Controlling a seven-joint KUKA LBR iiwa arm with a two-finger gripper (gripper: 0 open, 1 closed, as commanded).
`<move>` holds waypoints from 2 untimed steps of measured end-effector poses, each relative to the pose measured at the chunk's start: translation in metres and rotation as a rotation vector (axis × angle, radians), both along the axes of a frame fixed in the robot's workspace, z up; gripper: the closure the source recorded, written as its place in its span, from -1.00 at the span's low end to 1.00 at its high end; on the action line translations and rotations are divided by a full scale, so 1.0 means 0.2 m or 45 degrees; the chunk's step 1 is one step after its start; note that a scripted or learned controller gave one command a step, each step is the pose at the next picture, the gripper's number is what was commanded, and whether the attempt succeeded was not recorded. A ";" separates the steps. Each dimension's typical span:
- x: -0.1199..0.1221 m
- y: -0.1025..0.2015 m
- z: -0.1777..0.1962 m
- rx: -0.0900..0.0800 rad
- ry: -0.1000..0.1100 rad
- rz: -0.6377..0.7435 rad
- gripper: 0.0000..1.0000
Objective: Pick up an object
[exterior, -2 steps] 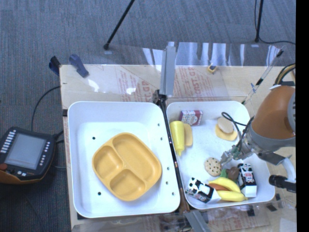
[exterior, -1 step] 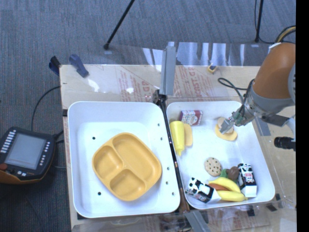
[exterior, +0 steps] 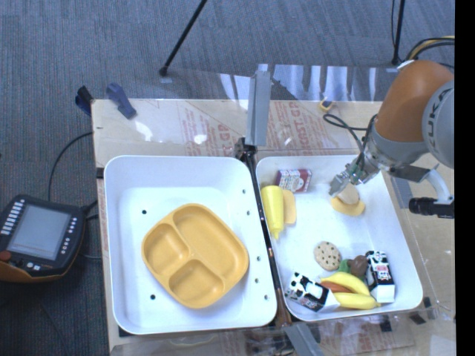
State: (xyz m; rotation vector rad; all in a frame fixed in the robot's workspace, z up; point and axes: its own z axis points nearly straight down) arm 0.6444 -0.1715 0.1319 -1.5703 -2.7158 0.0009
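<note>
My gripper [exterior: 346, 187] hangs low over the upper right part of the right bin [exterior: 393, 221], directly over a pale yellow wedge-shaped piece [exterior: 351, 206] and touching or nearly touching its top. A small red-brown carton [exterior: 294, 179] lies to the gripper's left. A long yellow item [exterior: 273, 208] rests against the bin's left wall. A round cookie [exterior: 326, 255] sits mid-bin. A banana [exterior: 349, 289], a brown lump [exterior: 359, 264] and two black-and-white cartons [exterior: 380, 274] [exterior: 309, 291] crowd the front corner.
The left bin [exterior: 126, 199] holds a yellow divided plate [exterior: 194, 255]. A metal post [exterior: 259, 113] stands behind the seam between the bins. A teach pendant [exterior: 37, 236] lies on the floor at far left. Bare white floor shows in the right bin's middle.
</note>
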 end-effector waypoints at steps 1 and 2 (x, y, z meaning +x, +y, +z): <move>0.01 -0.20 -0.22 -0.001 -0.008 0.101 -1.00; 0.00 -0.05 -0.23 0.001 -0.004 0.101 -1.00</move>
